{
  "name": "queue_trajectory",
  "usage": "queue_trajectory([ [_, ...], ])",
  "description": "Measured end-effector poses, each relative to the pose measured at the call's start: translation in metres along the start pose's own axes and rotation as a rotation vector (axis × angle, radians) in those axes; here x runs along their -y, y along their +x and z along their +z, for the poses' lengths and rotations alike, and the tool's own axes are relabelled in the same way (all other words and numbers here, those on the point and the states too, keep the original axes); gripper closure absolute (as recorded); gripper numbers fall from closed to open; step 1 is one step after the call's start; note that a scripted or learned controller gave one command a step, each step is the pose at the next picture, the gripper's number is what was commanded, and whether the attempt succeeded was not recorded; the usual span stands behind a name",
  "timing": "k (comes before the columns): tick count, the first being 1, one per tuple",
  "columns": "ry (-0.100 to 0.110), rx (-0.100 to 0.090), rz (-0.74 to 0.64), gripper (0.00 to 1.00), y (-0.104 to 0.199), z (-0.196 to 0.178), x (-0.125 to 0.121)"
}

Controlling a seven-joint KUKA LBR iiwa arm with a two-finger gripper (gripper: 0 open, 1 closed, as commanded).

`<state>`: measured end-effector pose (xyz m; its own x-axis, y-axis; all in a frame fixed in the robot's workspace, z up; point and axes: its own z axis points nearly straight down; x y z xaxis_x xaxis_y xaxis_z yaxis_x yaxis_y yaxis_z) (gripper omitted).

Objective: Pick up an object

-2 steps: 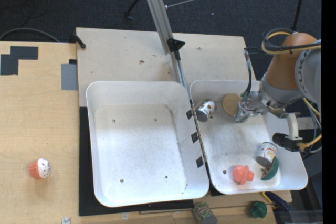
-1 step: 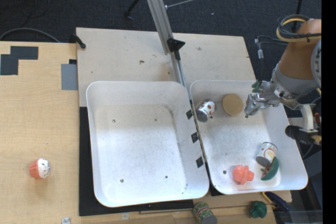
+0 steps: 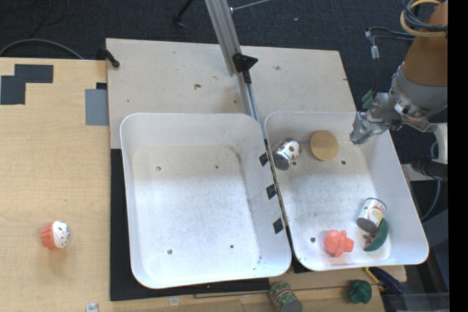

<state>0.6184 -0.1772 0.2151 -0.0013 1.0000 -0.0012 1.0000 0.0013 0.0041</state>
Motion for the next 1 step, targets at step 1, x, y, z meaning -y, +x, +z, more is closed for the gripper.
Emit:
queue_trajectory([
  [1,-0.001,0.0,0.0,1.0,0.0086,-0.058,-0.0023],
])
